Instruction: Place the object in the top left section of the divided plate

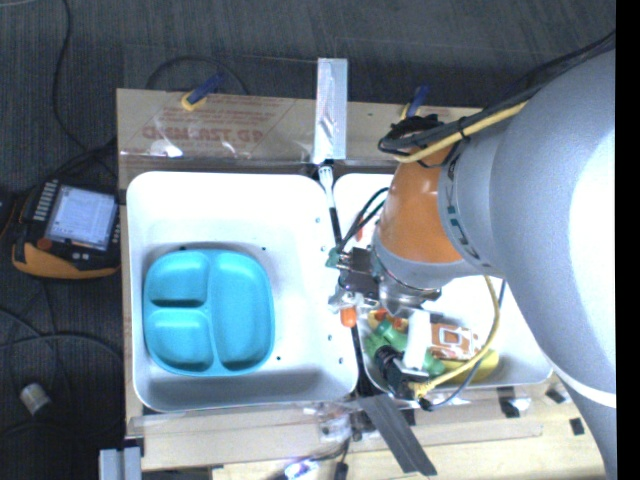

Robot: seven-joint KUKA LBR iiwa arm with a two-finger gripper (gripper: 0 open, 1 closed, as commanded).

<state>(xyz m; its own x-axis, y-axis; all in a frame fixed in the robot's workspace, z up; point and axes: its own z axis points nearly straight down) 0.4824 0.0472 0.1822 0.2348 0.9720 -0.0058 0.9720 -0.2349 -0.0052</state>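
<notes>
At the near edge of the desk we see a dark flat bar lying at a slant just in front of the two bins. Just beyond it, in the near part of the right bin, lies a jumble of small objects: green and yellow pieces, an orange bit and a white card-like item with a red pattern. We cannot tell which of them is the one meant for the plate.

The end effector sits low over this pile, close to the wall shared by the two bins. Its tip is hidden among the objects and under the wrist, so we cannot tell how far apart it stands or whether it has hold of anything. Above it rises the orange band and the wide grey arm, with cables looping along it.

In the left bin the turquoise divided plate lies flat towards the near wall, well apart from the pile.

Further back, a brown board lies behind the bins. On the floor to the left rests a handheld pendant with a lit screen.
</notes>
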